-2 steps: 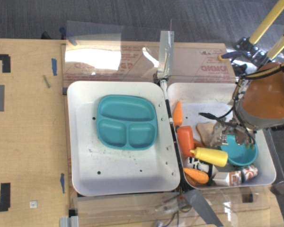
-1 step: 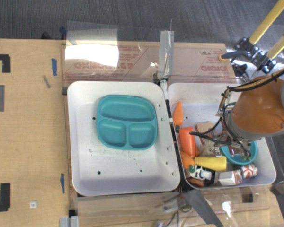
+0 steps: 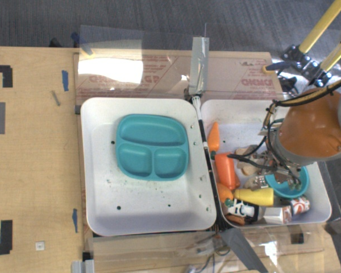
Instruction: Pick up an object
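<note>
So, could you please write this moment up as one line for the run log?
arm: over right bin | gripper: low among clutter, grasp unclear | nearby: yellow bottle, orange carrot | left bin: teal tray

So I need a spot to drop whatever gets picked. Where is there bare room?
The left bin has bare floor all around the teal tray, widest below it. The right bin is crowded: carrots, yellow bottle and the arm; only its top strip is bare.
</note>
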{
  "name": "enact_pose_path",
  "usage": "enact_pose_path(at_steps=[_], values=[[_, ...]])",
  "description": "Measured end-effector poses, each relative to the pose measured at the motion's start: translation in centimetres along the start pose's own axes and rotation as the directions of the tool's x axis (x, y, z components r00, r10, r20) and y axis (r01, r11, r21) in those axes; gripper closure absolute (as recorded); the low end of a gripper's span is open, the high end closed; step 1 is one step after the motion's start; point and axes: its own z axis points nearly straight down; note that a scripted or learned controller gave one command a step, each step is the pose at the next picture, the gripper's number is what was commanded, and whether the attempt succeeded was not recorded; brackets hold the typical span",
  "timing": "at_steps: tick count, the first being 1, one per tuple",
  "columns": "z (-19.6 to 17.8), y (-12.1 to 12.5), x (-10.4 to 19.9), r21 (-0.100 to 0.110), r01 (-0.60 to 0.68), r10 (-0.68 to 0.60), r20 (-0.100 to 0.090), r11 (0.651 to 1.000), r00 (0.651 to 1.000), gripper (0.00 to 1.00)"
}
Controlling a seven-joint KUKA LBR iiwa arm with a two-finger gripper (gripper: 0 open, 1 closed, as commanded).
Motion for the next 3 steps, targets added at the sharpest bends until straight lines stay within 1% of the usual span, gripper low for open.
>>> enact_pose_path(at_steps=[1,2,3], values=[[0.7,-3.5,0.2,-0.004,0.006,-0.006,-0.004,1.0,1.0,0.0],[2.0,0.4,-1.1,-0.012,0.012,-0.012,-0.066,1.0,0.998,0.0],[0.8,0.5,-1.5,-0.01,0.012,-0.012,-0.054,1.0,0.998,1.0]])
